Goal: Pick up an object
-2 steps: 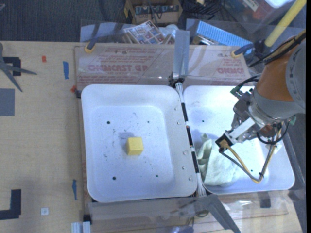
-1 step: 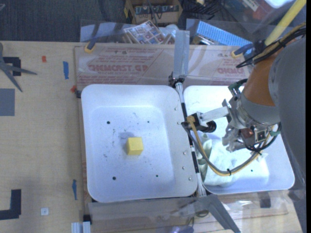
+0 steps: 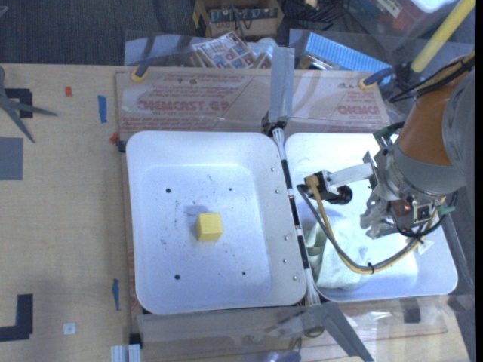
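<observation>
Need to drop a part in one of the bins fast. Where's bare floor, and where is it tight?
The left bin is mostly bare: open floor all round the yellow cube, widest toward the far wall and the left rim. The right bin is crowded: the arm, the gripper and a looping yellow cable cover it, leaving a patch by its far left corner.

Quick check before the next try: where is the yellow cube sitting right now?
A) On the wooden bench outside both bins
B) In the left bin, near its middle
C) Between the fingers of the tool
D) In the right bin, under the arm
B: the yellow cube lies on the floor of the left bin, near its middle, while the arm is over the right bin.
</observation>
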